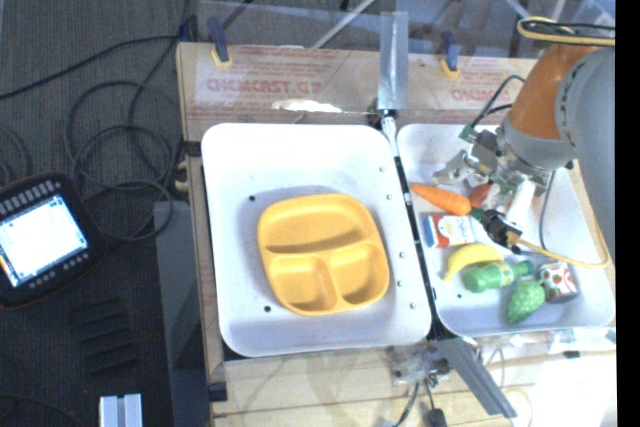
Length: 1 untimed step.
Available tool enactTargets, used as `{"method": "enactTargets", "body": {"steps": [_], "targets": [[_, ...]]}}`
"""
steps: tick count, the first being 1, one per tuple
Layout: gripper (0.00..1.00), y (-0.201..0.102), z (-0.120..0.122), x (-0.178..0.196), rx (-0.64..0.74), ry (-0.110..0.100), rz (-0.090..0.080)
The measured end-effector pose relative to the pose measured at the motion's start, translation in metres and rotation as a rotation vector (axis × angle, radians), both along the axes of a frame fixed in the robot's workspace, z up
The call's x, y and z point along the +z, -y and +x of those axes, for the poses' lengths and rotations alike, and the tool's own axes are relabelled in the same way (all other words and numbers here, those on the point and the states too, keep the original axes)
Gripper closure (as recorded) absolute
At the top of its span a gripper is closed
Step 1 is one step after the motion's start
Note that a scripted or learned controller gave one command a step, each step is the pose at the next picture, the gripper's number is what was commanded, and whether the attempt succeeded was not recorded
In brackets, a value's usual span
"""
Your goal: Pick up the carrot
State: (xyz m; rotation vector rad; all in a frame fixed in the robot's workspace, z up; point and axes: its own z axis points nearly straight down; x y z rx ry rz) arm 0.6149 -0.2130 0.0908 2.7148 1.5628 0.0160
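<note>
Carrot point(441, 199) lies flat in right bin point(590, 310), left side, not lifted. Claw point(490, 181) sits low just right of it; grip state can't tell. Grasp and lift remain.

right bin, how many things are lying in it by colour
orange: 1, the tapered orange carrot
yellow: 1, the curved yellow banana
green: 2, the green bottle and the bumpy green vegetable
white: 1, the white printed carton
red and white: 1, the small box
total: 6

Grey arm point(590, 105) reaches in, claw point(487, 177) lowered.
</note>
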Motion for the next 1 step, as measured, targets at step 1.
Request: {"method": "enactTargets", "body": {"steps": [1], "targets": [[1.00,-0.0005,-0.0003,0.0077,0.000,-0.002,0.002]]}}
